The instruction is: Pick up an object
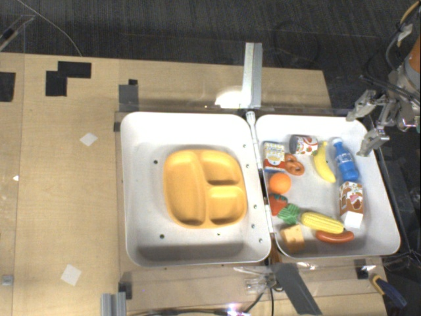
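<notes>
The right white bin [381, 196] holds several toy foods: a banana [322, 163], a blue bottle [345, 160], an orange [279, 183], a corn cob [322, 222], a red sausage [334, 237], a tan cube [293, 237] and a brown-and-white carton [352, 204]. My gripper [364, 125] hangs over the bin's far right corner, up and to the right of the blue bottle. It is open, its two fingers spread, with nothing between them.
A yellow divided plate [200, 186] lies in the left white bin [138, 176]. Small packets [275, 153] and a round tin [302, 143] sit at the right bin's far left. A metal post [252, 78] rises behind the wall between the bins.
</notes>
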You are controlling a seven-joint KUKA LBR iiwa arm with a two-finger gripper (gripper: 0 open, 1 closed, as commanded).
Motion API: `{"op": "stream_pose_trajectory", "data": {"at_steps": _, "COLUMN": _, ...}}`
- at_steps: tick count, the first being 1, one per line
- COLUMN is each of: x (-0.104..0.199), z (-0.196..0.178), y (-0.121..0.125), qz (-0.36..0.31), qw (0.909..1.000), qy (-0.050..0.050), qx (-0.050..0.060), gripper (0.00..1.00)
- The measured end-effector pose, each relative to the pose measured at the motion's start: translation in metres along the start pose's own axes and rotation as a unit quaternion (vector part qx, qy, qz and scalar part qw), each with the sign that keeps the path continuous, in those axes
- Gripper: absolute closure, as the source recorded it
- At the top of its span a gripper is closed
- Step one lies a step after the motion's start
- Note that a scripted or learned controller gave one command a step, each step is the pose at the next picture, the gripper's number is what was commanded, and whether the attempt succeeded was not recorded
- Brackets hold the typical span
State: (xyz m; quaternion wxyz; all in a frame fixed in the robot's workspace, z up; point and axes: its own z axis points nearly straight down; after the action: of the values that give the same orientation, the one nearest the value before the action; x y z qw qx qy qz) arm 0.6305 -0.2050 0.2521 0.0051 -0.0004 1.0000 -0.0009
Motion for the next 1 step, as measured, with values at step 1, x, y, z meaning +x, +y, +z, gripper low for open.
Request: {"op": "stream_pose_trajectory", "data": {"at_steps": 1, "x": -0.0031, "z": -0.0144, "y": 0.0012, "qz": -0.003, "qw": 1.0, "qy": -0.006, "qx": 0.001, "gripper": 1.0}}
